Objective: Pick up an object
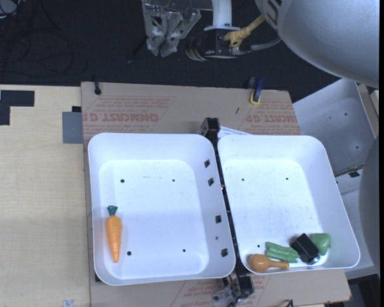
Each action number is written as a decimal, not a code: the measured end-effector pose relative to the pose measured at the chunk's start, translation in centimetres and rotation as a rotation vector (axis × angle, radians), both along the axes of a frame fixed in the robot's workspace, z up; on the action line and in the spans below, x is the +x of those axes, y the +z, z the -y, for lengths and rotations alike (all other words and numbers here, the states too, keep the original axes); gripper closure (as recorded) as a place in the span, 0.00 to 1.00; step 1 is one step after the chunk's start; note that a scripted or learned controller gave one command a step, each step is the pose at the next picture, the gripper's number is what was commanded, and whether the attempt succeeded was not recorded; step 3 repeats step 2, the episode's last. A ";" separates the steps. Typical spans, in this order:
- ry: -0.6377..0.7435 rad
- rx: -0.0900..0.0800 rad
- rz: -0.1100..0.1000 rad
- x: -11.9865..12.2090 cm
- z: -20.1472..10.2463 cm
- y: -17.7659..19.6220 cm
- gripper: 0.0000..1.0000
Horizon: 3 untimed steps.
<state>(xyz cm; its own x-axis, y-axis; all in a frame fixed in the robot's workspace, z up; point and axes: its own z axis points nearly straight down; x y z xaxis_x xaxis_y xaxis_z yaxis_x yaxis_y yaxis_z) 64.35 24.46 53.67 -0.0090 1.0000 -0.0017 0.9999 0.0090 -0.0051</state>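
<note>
From the overhead camera view, two shallow white bins sit side by side on a sheet of printed cardboard point(179, 110), which lies on a pale wooden bench point(32, 190). The left bin point(99, 152) carries a single toy carrot point(113, 233), orange with a small green top, lying lengthwise close to the bin's left wall and toward its near-left corner, the green end pointing away from the near edge. The right bin point(326, 165) carries a small cluster packed into its near-right corner: an orange pear-shaped toy point(266, 263) lying along the near wall, a green pod-like piece point(281, 252) just beside and partly above it, a black block point(304, 247) touching the pod's right end, and a lighter green rounded piece point(321, 240) pressed against the block on the side nearest the right wall. The arm's large grey body point(326, 24) crosses the top right corner of the view, well above the bins. The gripper point(169, 37) hangs beyond the far edge of the cardboard, over the dark floor area, with nothing between its metal fingers point(160, 34); whether they stand apart or together cannot be told from this angle. A blue and yellow clamp point(256, 90) stands at the far edge of the cardboard.
</note>
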 end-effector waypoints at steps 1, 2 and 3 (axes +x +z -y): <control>0.000 0.000 -0.001 0.0 0.0 -0.5 1.00; -0.016 -0.005 -0.009 0.0 8.3 -9.4 1.00; -0.016 -0.005 -0.009 0.0 8.3 -9.4 1.00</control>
